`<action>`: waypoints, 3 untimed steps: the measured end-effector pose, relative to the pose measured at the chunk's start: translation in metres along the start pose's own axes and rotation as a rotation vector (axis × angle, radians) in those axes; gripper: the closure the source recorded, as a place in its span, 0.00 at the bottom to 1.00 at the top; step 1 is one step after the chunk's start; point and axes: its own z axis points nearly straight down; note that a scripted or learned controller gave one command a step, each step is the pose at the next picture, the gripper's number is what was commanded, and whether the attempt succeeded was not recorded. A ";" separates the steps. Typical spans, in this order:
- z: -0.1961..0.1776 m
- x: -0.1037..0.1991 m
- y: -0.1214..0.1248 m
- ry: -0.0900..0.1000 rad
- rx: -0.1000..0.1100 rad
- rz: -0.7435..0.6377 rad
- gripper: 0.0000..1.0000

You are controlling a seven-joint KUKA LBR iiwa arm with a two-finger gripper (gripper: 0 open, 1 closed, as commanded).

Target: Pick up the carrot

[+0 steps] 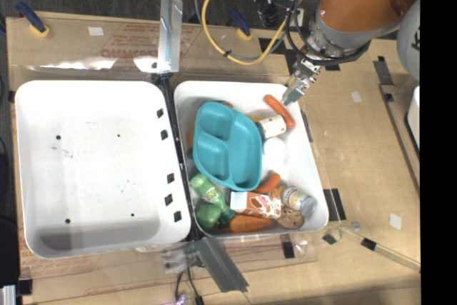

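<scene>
Carrot point(251, 223): I see it at 6 o'clock in the right bin point(314, 175), lying flat along the near wall, partly under a small carton point(263, 204).
End effector point(294, 92): hanging over the bin's 1 o'clock corner, beside an orange sausage-like piece point(277, 108). Fingers apart or together? I can't tell.
Feel, my guess: light, stiff, smooth, prob a plastic toy, may slip.
Grip pt: I'd pinch across the bare mid-body, clear of the carton and the can point(298, 201).
Crowding: teal tray point(227, 146) close by.
</scene>
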 end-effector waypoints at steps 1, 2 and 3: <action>-0.066 0.001 0.000 0.002 0.002 -0.517 1.00; -0.040 0.010 0.012 -0.003 0.002 -0.516 1.00; -0.015 0.010 0.011 -0.004 0.003 -0.518 1.00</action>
